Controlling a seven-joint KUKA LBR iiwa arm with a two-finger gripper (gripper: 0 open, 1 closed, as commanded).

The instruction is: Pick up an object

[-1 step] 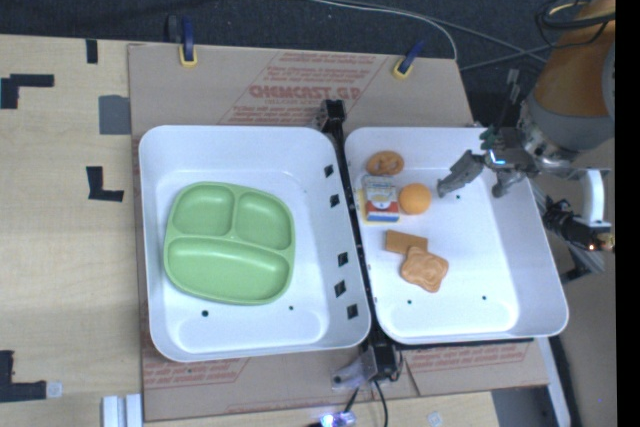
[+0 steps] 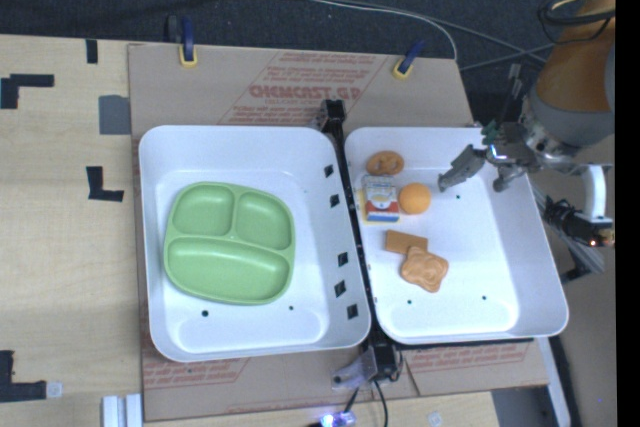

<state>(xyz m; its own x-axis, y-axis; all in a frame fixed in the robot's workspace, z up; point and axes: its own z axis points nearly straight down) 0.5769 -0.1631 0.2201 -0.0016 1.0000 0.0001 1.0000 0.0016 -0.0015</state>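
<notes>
We see the gripper (image 2: 478,167) hanging over the right bin (image 2: 500,255) near its 2 o'clock corner, the arm (image 2: 575,85) reaching in from 3 o'clock. Its two fingers appear spread apart with nothing between them, one dark finger (image 2: 458,170) slanting down toward 8 o'clock, the other shorter at the bin's rim.

The likely targets sit clustered in that bin's 10 o'clock quarter: an orange ball (image 2: 415,199), a small printed carton (image 2: 380,199) touching it at 9 o'clock, a round brown pastry (image 2: 385,163) at 11, and toward 6 a flat tan cracker (image 2: 405,241) overlapped by a toast-shaped piece (image 2: 424,269). We judge the ball nearest the gripper and easiest to take, since it has open floor on its 3 o'clock side.

The left bin (image 2: 180,150) holds a green divided plate (image 2: 230,243), well apart from the action.
</notes>
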